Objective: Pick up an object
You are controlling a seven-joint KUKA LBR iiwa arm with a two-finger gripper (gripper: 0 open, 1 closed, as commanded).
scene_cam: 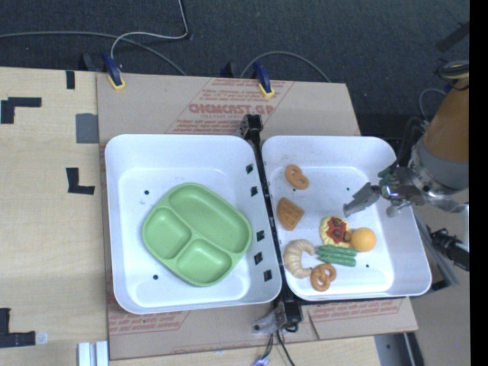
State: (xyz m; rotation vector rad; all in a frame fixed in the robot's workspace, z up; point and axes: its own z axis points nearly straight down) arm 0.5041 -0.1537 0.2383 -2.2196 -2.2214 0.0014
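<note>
A small heap of toy food, with an orange ball (364,239) at its right, lies in the right bin (404,280) just below my pincer (357,204), which hovers empty mid-approach, fingers' spread unclear, so next I must lower onto one piece

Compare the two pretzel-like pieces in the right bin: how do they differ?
The upper pretzel lies alone near the bin's top left; the lower pretzel lies near the front wall, close to the croissant and green beans. The upper one looks browner, the lower one more orange. Both are small, flat-lying and away from the gripper.
</note>
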